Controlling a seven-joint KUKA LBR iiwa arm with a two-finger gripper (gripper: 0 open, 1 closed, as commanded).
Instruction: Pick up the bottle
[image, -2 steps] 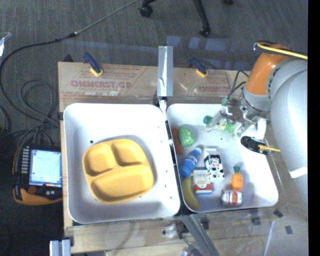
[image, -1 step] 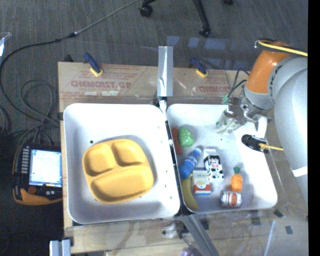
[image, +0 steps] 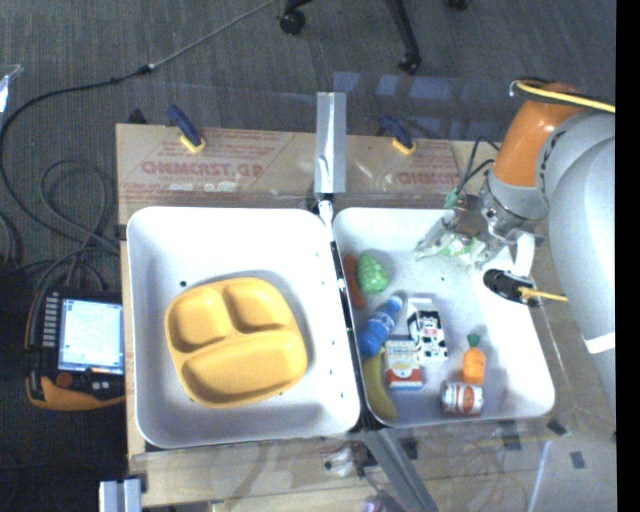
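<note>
The hand (image: 462, 240) hangs over the far right corner of the right bin (image: 540, 385); whether it is wide or narrow I cannot tell (glare and blur hide the tips). The bottle (image: 382, 325), blue with a white cap, lies down-left of it near the bin's left wall, among a green pepper (image: 372, 271), a milk carton (image: 428, 336) and a banana (image: 376, 390). Its long axis slants, cap up and to the right, toward the hand.

tray (image: 237, 340) in left bin (image: 150, 260) | bottle (image: 381, 324) in right bin (image: 520, 385)
</note>
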